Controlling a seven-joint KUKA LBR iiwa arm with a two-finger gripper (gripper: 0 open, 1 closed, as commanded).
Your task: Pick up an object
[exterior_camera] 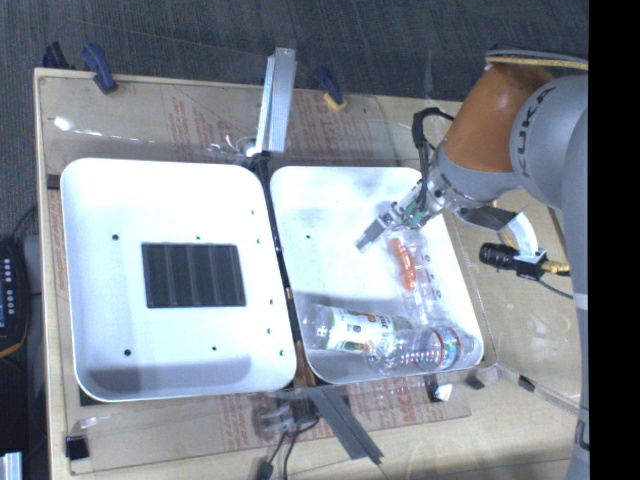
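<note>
**2 bins, objects crowd lower right**

Left bin (100, 268) fills frame left, a ridged rectangular pad (193, 274) lying in its middle. Right bin (330, 203) sits just beside it at frame center-right. In the right bin: 1 bottle (345, 330) along the lower edge, a second bottle (435, 348) at its right, a small tube (403, 259) above them. Gripper (385, 223) hangs over the right bin's upper right; arm (520, 128) enters at frame upper right.

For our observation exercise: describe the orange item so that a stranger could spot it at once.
Find the right bin of the two white ones. Near its right wall, just below the claw, lies a small orange piece. The bottles nearby are clear; it alone is orange.
</note>
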